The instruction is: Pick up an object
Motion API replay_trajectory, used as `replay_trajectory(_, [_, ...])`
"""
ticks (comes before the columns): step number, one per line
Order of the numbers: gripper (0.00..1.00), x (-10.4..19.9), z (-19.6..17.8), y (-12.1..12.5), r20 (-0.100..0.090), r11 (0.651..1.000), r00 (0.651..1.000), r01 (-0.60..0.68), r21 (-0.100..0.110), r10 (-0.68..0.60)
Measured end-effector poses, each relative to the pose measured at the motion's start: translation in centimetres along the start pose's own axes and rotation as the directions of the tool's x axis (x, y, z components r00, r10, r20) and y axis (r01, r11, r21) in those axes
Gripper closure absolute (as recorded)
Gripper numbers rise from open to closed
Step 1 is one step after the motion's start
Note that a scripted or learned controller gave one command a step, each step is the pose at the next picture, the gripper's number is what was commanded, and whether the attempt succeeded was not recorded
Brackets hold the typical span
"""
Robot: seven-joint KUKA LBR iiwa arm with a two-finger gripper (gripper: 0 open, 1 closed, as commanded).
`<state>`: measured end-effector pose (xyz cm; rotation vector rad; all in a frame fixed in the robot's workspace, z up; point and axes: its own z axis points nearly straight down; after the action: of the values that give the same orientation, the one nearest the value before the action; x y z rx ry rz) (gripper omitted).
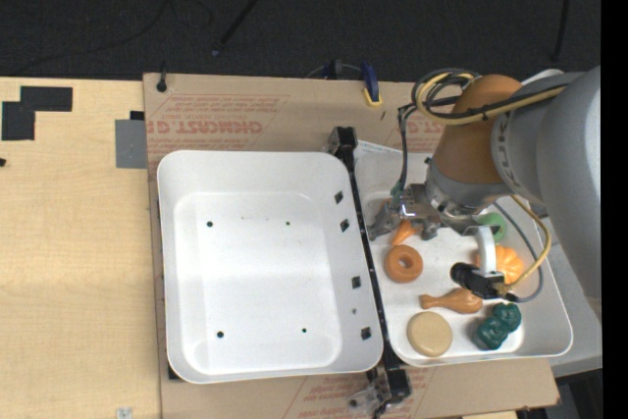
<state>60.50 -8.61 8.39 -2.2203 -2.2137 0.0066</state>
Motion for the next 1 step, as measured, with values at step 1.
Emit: replay_trajectory(1, [1.00, -0.29, -1.31, 0.05, 0.001, 1.000, 1.000, -0.006, -0.001, 0.006])
